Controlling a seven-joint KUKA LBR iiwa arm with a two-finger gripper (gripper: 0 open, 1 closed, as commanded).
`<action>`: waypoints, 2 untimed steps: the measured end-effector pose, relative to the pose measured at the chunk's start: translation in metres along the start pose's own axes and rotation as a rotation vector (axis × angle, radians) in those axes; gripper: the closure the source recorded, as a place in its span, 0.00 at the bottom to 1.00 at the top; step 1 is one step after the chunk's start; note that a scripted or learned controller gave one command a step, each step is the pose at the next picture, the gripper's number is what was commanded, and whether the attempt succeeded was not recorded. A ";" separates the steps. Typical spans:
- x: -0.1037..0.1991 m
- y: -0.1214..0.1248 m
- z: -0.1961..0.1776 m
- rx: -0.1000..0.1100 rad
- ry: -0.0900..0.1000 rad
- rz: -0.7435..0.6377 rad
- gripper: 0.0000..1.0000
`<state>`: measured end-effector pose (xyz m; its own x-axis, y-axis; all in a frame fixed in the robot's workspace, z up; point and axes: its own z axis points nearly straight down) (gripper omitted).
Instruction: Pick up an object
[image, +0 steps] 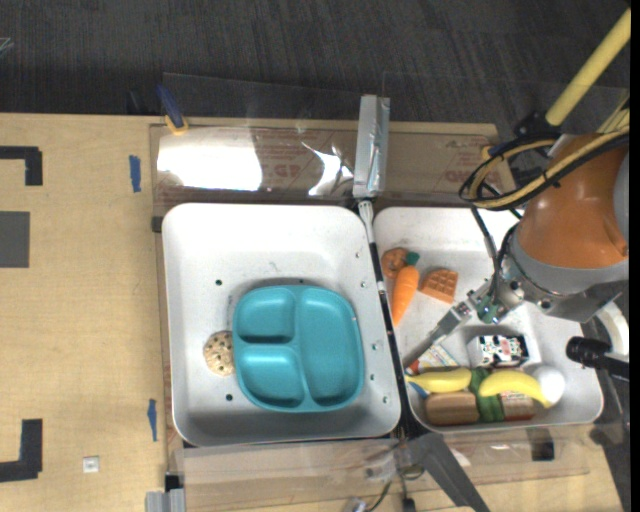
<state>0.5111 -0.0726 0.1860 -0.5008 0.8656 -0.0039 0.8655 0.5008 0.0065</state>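
The right bin (440, 225) holds an orange carrot (404, 288), an orange waffle piece (438, 283), a small brown item (396, 260), a black-and-white carton (498, 349), a yellow banana (447, 380), a brown sausage-like roll (452, 407) and a white egg (551, 382). My gripper (420, 352) slants down into this bin from the right. Its tip is low near the bin's left wall, just above the banana's left end and below the carrot. Nothing shows held in it.
The left bin (200, 240) carries a teal divided plate (297, 345) with a cookie (218, 352) beside its left edge. A ridge (381, 300) separates the bins. The arm's orange band (575, 215) and cables (500, 170) hang over the right bin's far right.
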 end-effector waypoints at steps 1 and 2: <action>-0.019 0.050 0.002 0.003 0.002 -0.091 0.00; -0.076 0.071 0.069 0.009 0.004 0.064 0.00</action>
<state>0.6112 -0.1029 0.1182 -0.4443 0.8959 0.0002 0.8959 0.4443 -0.0024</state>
